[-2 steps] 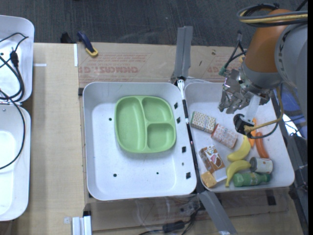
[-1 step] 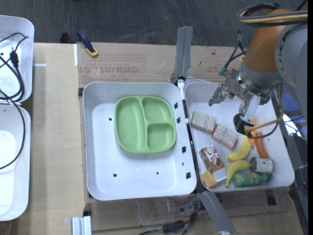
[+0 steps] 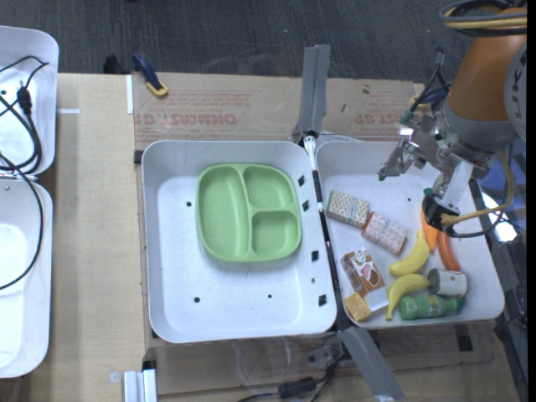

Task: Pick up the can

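The bench [image 3: 92, 224] carries two shallow white bins side by side. The left bin [image 3: 167, 249] holds a green divided plate [image 3: 249, 212] with three compartments, lying flat a little above the middle of the bin.

The right bin [image 3: 360, 162] holds the small things. The can [image 3: 447, 283] lies on its side near the lower right corner of this bin; it is small and pale, with a dark open end turned to the left. It is just above a green bottle [image 3: 429, 306], which also lies on its side, and just right of a banana [image 3: 404, 288]. A second banana [image 3: 412, 258] is a little higher, and a carrot [image 3: 441, 245] stands beside it to the right, above the can. Two wrapped snack bars [image 3: 348, 208] and [image 3: 384, 233] lie in the middle of the bin, and a small carton [image 3: 363, 271] and a piece of yellow food [image 3: 358, 308] lie lower, near the left wall.

The arm [image 3: 490, 74] comes in from the right over the upper right part of the right bin. The end effector [image 3: 398, 164] hangs over the upper area of this bin, well apart from the can, and it has nothing between its fingers. How far the fingers stand open I cannot tell, because they are small and unclear.
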`<control>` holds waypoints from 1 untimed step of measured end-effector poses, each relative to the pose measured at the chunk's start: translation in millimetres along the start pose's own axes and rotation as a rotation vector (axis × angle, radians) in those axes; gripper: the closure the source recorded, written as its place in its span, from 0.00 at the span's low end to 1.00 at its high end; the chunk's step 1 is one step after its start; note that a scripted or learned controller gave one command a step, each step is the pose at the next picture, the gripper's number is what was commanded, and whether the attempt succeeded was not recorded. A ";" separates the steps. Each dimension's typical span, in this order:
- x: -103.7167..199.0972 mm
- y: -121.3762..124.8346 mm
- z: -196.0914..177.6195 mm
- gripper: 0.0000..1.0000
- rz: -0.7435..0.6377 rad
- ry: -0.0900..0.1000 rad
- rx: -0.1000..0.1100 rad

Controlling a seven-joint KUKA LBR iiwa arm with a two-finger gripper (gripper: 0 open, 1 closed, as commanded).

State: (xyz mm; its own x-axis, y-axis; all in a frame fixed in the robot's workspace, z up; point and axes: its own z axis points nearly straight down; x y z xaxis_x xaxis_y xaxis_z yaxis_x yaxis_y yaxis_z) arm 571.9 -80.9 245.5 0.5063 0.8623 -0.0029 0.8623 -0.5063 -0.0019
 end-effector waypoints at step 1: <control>17.3 -68.4 55.5 0.00 -0.286 0.000 0.002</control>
State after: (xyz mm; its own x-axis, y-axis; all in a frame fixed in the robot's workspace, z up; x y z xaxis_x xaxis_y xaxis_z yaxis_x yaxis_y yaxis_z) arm 521.6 -31.4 190.1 0.2422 0.9702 -0.0017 0.9702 -0.2422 -0.0047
